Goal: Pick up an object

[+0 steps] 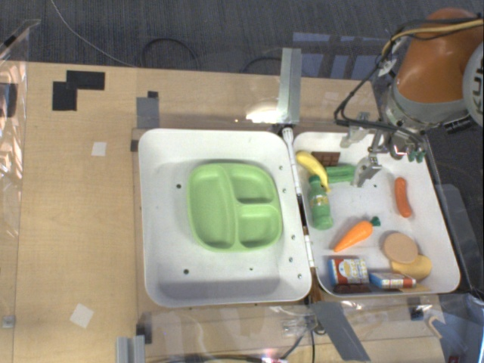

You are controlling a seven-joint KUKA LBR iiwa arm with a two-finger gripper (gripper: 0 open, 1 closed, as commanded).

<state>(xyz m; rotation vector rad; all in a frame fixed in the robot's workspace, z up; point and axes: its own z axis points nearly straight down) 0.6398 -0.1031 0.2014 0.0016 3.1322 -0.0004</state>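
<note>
- The hand (368, 159) hangs over the far part of the right bin (439, 225), its two fingers spread apart with nothing between them; one finger (367, 172) points down just right of the green block.
- The green block (339, 175) lies near the right bin's far left corner, with a yellow banana (313, 169) touching its left end and a dark brown piece (327, 158), hard to identify, just behind it.
- A green bottle (321, 205) lies just in front of the banana, along the bin's left wall.
- A toy carrot (355, 234) lies near the bin's middle, well in front of the hand.
- An orange-red sausage (403, 197) lies to the right of the hand, apart from it.
- A round tan bun (400, 246) and a yellow piece (416, 267) sit near the bin's front right corner.
- A small carton (349, 271) and a tube (392, 282) rest along the front wall.
- The left bin (162, 225) holds a green divided plate (234, 206).
- Both bins sit on a pale wooden desk (76, 225) with black tape marks (74, 88); dark grey carpet (189, 13) lies beyond.
</note>
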